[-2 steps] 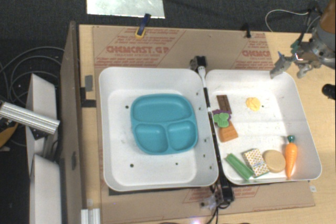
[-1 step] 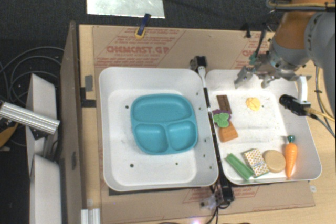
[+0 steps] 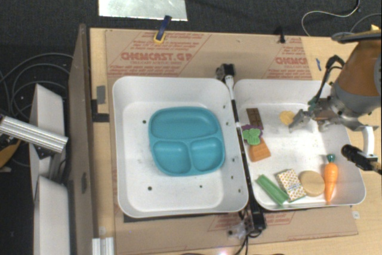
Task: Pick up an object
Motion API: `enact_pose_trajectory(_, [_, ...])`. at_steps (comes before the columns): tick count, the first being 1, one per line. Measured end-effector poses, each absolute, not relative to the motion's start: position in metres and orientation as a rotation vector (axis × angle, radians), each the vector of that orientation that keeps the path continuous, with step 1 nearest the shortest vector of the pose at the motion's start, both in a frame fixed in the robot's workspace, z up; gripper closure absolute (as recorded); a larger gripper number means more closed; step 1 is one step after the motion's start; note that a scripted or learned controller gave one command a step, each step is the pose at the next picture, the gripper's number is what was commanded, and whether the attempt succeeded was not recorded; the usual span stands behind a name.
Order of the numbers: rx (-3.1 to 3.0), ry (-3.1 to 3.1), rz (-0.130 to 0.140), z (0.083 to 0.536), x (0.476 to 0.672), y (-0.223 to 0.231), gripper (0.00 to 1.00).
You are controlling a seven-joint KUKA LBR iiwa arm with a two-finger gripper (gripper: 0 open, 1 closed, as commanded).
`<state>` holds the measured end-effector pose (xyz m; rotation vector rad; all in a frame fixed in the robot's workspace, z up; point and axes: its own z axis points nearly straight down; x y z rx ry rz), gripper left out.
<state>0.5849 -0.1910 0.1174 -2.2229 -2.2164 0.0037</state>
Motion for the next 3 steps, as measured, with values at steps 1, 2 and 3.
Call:
enact_pose_trajectory(1, [-2.221,-2.237,-0.010,0.151,0.673,-0.184,0.00])
enact_pose_trajectory(2, [-2.206,-2.230,-0.002,0.149,0.619,-0.079,0.00])
enact_pose_trajectory(3, [-2.229,-2.225,-0.004,0.149,0.652,-0.193,0.00])
